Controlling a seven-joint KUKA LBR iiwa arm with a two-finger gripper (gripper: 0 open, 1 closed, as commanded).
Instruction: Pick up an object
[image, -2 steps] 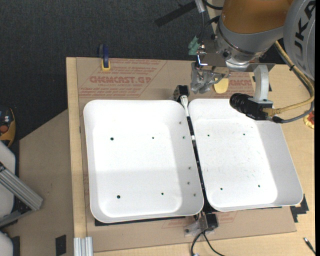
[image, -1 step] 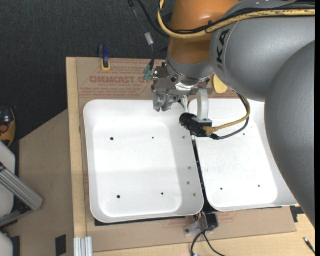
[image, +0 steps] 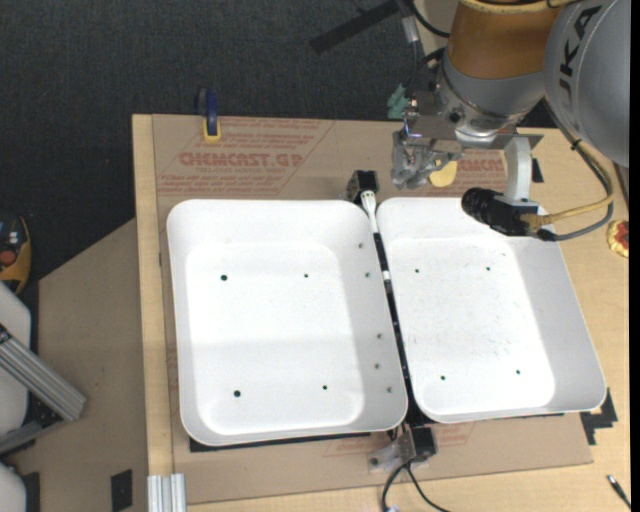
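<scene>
Jaws' state unclear; metal two-finger gripper (image: 415, 172) hovers beyond right shallow white plastic bin (image: 560, 300), yellowish object (image: 443, 175) beside it

both white bins (image: 270, 330) open from above, black clamp (image: 362, 186) between rims

One fixed camera looks down at a slant on my bench from above, far enough back to take in both shallow white plastic bins (image: 285, 215) side by side on the brown cardboard sheet (image: 250, 150). My grey arm with its orange band (image: 500, 40) enters from the top right, so my two-finger gripper (image: 415, 165) sits at the far edge of the frame, beyond the bins.
</scene>
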